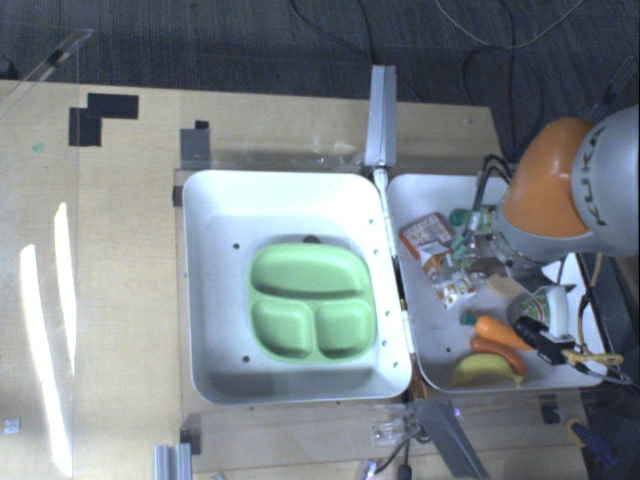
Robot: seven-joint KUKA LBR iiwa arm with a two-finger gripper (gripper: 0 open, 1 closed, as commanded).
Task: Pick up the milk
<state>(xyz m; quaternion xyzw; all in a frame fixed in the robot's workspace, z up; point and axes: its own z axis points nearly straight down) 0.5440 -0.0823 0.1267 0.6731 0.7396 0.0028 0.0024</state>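
A: White and orange-brown print marks what looks like the milk (428, 234), a small carton lying flat at about ten o'clock in the right bin (440, 373), near the divider.

B: And the end effector (470, 253)?

A: It hangs just at the carton's three o'clock side, over a crumpled packet (452, 286). Whether it is open or holding anything, I cannot tell.

B: So how to take it well?

A: I'd centre over the carton, away from the packet, then close across its narrow sides. The carrot (497, 333) and banana (484, 369) at six o'clock lie apart.
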